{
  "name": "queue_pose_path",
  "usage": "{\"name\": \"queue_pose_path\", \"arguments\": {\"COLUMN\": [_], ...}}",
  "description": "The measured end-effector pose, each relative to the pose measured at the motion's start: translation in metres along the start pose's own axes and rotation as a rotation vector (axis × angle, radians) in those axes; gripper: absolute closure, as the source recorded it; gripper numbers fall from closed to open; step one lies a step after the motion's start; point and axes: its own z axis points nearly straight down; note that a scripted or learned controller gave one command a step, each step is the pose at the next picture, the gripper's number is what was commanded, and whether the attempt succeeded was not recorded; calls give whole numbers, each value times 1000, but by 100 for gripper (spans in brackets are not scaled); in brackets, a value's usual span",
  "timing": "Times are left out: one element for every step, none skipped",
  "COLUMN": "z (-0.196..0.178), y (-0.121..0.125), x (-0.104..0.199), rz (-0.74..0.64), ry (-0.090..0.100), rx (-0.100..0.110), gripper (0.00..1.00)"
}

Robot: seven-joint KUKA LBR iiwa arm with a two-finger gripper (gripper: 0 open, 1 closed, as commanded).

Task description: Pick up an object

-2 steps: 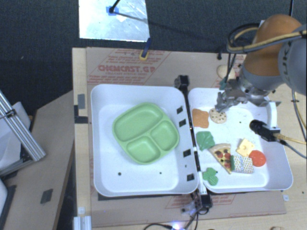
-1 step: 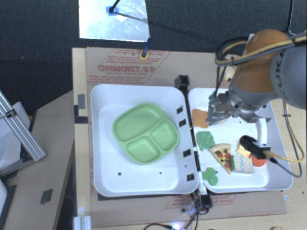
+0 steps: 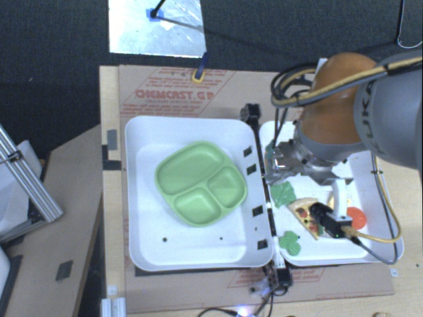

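Note:
My gripper [image 3: 276, 165] hangs low over the left side of the right bin [image 3: 370, 253], close to the divider between the bins. Just below it in the view lies a green leaf-shaped piece [image 3: 285, 194]. A toy pizza slice [image 3: 302, 212] lies beside that piece, toward the bin's front. A second green piece [image 3: 289, 243] rests near the front left corner. A red-orange disc [image 3: 356, 216] sits further right. The arm's grey and orange wrist hides the back half of this bin. I see nothing held between the fingers.
The left bin [image 3: 142, 243] holds a pale green divided plate [image 3: 201, 183] at its middle. Black clips [image 3: 251, 170] run along the divider between the bins. A shiny foil sheet [image 3: 157, 18] lies on the dark floor behind the bench.

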Motion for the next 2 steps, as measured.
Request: {"name": "queue_pose_path", "arguments": {"z": [7, 5], "y": [-23, -22], "x": [29, 20], "rz": [3, 9], "ry": [-1, -3], "rx": [1, -3], "gripper": [100, 100]}}
